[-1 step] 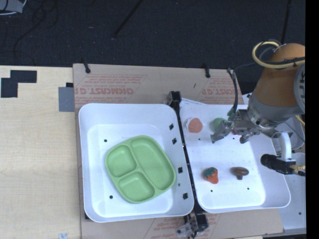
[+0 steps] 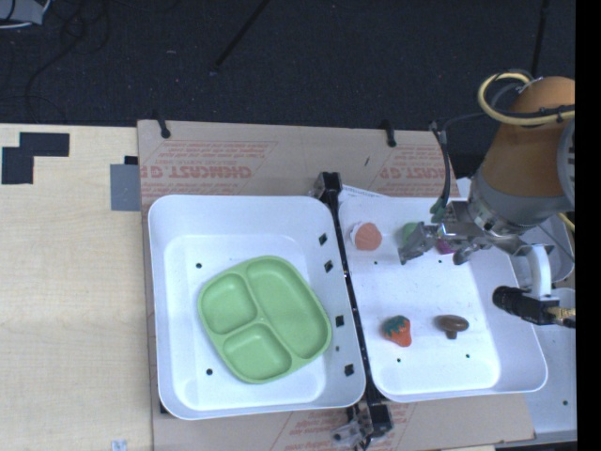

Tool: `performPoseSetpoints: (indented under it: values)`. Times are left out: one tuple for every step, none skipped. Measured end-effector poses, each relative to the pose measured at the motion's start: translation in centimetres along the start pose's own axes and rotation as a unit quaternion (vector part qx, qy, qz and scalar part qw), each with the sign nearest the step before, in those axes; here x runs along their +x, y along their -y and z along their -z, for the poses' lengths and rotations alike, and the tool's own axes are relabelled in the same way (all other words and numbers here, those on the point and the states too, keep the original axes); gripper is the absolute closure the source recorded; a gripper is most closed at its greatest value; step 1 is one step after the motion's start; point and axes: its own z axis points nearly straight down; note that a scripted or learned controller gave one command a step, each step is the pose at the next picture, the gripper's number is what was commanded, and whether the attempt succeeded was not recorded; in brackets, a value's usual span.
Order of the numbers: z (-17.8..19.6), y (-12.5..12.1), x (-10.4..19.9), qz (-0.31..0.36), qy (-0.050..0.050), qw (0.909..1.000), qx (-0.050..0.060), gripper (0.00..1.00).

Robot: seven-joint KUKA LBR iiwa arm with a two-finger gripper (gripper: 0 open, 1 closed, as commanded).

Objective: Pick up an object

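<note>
The right bin [image 2: 512, 369] holds a pink round piece [image 2: 367, 237] at its back left. A red and orange strawberry-like toy [image 2: 397, 330] and a small brown piece [image 2: 452, 325] lie near its front middle. My gripper [image 2: 437, 244] hangs low over the back of this bin, just right of the pink piece. A small green thing [image 2: 411, 232] and a purple bit [image 2: 447, 246] show right at the gripper; whether they are held is unclear.
In the left bin [image 2: 169, 252] a green divided plate [image 2: 264, 319] lies flat. A black divider [image 2: 343, 289] runs between the bins. The arm's orange band [image 2: 526, 148] and cables rise at the right, with a black part [image 2: 526, 303] over the right bin's edge.
</note>
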Motion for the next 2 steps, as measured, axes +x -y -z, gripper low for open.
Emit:
performPoseSetpoints:
  values:
    - [-5.5, 1.1, 0.1, 0.000, -0.001, 1.0000, 0.004, 0.00]
    - [-11.8, 1.0, 0.7, 0.000, -0.001, 1.0000, 0.003, 0.00]
